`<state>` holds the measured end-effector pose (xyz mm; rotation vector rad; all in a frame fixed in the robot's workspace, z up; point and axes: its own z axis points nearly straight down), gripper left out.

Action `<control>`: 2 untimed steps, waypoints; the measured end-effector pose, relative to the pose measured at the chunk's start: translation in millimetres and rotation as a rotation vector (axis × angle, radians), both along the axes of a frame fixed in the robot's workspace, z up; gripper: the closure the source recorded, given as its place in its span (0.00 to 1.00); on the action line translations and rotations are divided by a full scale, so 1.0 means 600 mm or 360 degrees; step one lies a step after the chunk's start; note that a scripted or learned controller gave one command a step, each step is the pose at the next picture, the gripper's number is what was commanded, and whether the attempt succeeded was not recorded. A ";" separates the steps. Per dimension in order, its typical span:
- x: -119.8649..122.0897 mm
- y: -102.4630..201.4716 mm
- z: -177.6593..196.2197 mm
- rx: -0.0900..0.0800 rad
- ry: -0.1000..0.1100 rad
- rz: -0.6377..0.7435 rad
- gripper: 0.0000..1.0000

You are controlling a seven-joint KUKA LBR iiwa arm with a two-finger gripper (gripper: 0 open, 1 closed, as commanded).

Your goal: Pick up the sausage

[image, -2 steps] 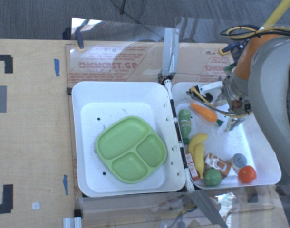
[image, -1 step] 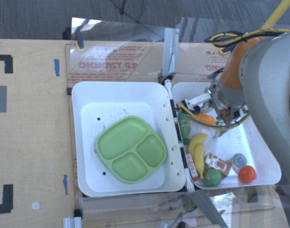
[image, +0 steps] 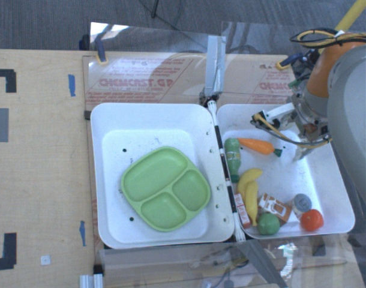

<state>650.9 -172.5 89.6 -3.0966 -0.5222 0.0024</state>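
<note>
A slim red and white piece (image: pixel 242 210), likely the sausage, lies along the left wall of the right bin (image: pixel 333 179), next to the banana (image: pixel 251 191). My gripper (image: pixel 299 143) hangs over the back right part of that bin, just right of the carrot (image: pixel 257 146) and well away from the sausage. I see nothing held under it.
In the right bin are also a green bottle (image: pixel 233 156), a brown and white packet (image: pixel 275 207), a green lime (image: pixel 268 224), a grey can (image: pixel 302 203) and a red tomato (image: pixel 312 220). The left bin (image: pixel 111 131) holds a green divided plate (image: pixel 165 188).
</note>
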 end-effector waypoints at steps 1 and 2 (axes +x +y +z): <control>-0.125 -0.048 -0.004 0.0000 -0.0003 -0.0217 0.00; -0.122 0.054 -0.002 -0.0003 -0.0010 0.0581 0.00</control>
